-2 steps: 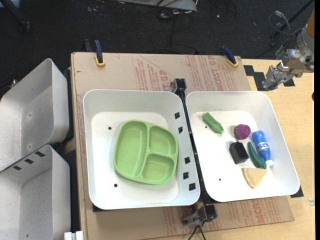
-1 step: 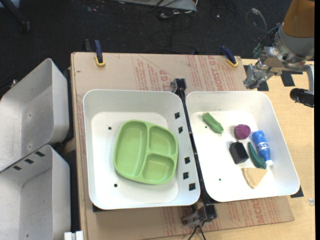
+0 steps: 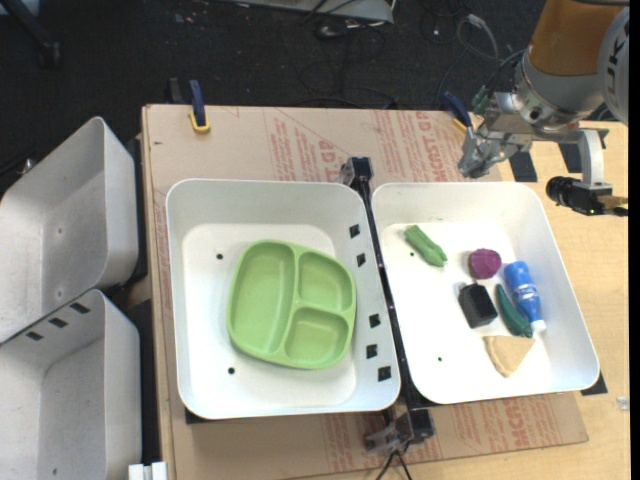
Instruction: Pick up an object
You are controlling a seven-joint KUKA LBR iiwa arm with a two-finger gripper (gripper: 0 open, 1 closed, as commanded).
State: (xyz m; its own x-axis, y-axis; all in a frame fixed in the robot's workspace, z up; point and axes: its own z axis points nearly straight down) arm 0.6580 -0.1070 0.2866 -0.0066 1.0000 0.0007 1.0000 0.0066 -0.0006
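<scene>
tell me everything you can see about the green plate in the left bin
The green plate is light lime green and looks like smooth plastic. It has rounded corners and three sections: one long section on its left and two smaller ones on its right. It lies flat, slightly turned, near the middle of the left bin, with nothing in it and nothing else touching it.

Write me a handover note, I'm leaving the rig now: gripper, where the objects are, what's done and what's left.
Gripper: above the bench beyond the right bin's far edge, carrying nothing.
Right bin: green piece, purple ball, black block, blue bottle, tan wedge.
Left bin: green divided plate.
Done: nothing picked yet.
Left: descend into the right bin, grasp one object, lift.
</scene>
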